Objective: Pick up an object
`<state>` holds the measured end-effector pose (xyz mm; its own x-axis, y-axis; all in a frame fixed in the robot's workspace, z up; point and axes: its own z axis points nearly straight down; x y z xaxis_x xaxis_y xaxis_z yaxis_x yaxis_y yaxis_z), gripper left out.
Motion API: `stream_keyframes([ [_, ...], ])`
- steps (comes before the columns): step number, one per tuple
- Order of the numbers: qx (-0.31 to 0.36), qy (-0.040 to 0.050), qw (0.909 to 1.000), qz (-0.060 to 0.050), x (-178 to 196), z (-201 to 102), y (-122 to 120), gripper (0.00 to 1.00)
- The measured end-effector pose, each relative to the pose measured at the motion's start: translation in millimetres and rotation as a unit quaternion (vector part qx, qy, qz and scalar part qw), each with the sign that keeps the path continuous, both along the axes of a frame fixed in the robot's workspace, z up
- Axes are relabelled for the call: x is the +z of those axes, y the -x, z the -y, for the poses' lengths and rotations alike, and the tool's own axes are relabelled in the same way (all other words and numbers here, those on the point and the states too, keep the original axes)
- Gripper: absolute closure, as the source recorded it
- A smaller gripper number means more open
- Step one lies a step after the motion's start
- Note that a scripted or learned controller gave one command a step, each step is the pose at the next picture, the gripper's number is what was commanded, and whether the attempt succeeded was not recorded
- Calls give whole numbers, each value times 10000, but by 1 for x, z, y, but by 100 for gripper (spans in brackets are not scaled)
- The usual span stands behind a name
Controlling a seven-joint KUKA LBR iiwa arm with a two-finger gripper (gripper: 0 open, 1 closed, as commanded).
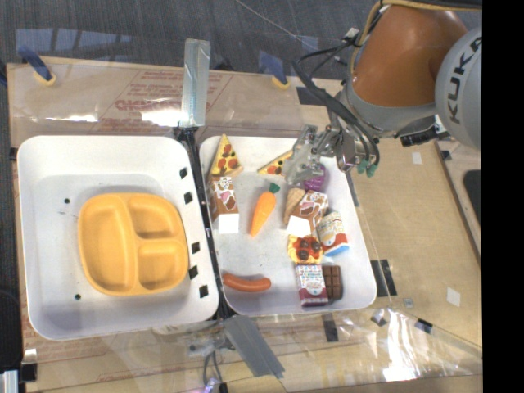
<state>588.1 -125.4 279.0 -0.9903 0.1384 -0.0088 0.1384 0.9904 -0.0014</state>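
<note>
The arm (413, 56) enters from about two o'clock, its orange band over the upper right corner of the right bin (360, 256), and its gripper (304, 164) hangs low over that bin's upper part, roughly at one o'clock from the bin's middle. Whether the gripper is spread or pressed together cannot be told; the metal parts blur into the toys beneath, and nothing is clearly seen pinched. Just below the gripper, touching or nearly so, lies a purple packet (315, 182), and at its ten o'clock a pizza wedge (276, 166) rests near the bin's top rim. The candidates for picking all lie in the right bin: a second pizza slice (224, 158) at the upper left corner, a small printed carton (223, 195) below it with a white block (228, 223) just beneath, and a carrot (263, 211) tilted near the centre. At four o'clock from the carrot sit an ice-cream cone (293, 201), a fruit-topped tart (304, 248), a small bottle (331, 229), a chocolate bar (332, 281) and a boxed snack (309, 285), crowded together. A sausage (246, 283) lies alone at the bin's six o'clock. The left bin (49, 162) holds a yellow divided tray (131, 242), lying flat near its middle.
</note>
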Motion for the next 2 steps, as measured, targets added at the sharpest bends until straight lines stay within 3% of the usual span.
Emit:
stream_keyframes([
  [1, -795, -1, 9968, -14, 38, 42, -25, 100],
  [2, 838, -8, 9965, -47, -65, 70, 34, 100],
])
